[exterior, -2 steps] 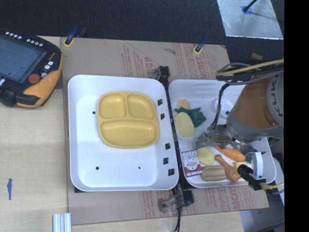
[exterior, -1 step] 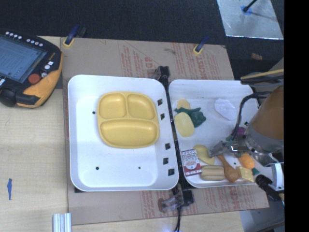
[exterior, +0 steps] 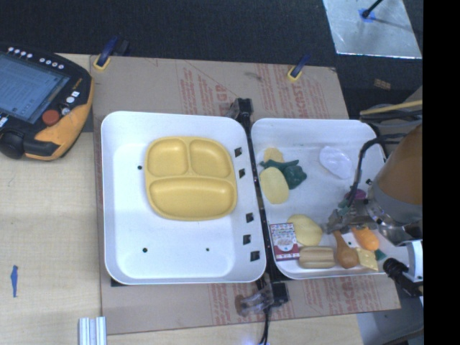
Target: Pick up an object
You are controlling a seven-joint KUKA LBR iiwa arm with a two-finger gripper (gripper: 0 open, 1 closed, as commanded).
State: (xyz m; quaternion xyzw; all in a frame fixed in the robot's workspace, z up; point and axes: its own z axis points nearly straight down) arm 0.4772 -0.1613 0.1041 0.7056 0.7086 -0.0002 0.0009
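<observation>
We cannot tell the hand's [exterior: 348,215] opening; it hangs at the right bin's [exterior: 309,126] near-right corner. We advise centring over the brown piece [exterior: 345,254] before closing.

My bins [exterior: 122,192] are white. Divided tray [exterior: 191,177]: yellow. Leafy piece [exterior: 290,172]: dark green. Small carton [exterior: 284,240]: red and white.

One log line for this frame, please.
arm: over right bin | end effector: low among toy food, grasp unclear | left bin: yellow tray | pickup: unconfirmed
</observation>
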